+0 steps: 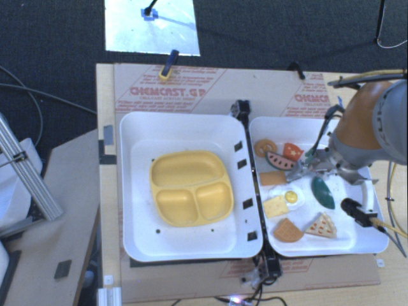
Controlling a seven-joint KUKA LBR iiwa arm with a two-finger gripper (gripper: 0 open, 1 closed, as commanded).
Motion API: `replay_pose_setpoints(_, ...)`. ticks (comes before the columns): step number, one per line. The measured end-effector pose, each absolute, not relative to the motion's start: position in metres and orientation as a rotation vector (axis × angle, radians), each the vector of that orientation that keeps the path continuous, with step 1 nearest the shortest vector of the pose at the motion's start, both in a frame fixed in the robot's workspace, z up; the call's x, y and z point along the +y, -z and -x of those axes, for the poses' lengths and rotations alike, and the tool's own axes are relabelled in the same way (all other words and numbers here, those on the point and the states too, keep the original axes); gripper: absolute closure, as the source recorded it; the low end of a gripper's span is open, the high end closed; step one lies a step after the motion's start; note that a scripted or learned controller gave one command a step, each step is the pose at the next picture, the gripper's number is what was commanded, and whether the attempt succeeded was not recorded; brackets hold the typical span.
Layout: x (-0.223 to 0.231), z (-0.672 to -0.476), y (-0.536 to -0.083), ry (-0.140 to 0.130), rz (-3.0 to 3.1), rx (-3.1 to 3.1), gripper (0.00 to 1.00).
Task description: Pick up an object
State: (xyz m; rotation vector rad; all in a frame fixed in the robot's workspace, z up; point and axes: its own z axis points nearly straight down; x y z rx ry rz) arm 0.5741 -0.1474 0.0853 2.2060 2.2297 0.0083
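We see two white bins side by side in the middle of the picture, and we go from the big things down to the little ones. The left bin (pixel 137 190) holds a big yellow tray (pixel 190 187) with three cups in it, lying flat near the middle, maybe so that food can be sorted into it. The right bin (pixel 366 234) holds all the toy food, so that is where we think the picking has to happen. The grey and orange arm (pixel 370 123) comes in from the right side of the picture and bends down low over the right bin. Its gripper (pixel 305 168) points left and sits just beside the watermelon slice (pixel 281 160), maybe touching it. We cannot tell if the gripper is open or closed, and we do not see any toy held in it, so we think nothing is picked up yet. A green leaf (pixel 322 192) lies just below the gripper. Lower down are a pizza slice (pixel 322 225), a brown cookie (pixel 287 231) and a yellow cheese block (pixel 276 206). A fried egg (pixel 291 197) sits by the cheese. At the top of the bin are a pretzel (pixel 264 147) and a red strawberry (pixel 292 150). The toys lie close together, so grabbing just one may be tricky.
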Motion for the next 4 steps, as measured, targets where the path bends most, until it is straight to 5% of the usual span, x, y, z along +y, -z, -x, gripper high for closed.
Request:
replay_pose_setpoints(1, -0.025, -0.516, -0.19, -0.014, -2.203, 2.239, 0.0)
replay_pose_setpoints(2, -0.101, -0.538, -0.172, 0.002, -2.223, 2.214, 0.0)
replay_pose_setpoints(3, -0.066, -0.486, -0.238, -0.007, -2.213, 2.226, 0.0)
replay_pose_setpoints(4, -0.044, -0.488, -0.436, -0.024, -2.202, 2.22, 0.0)
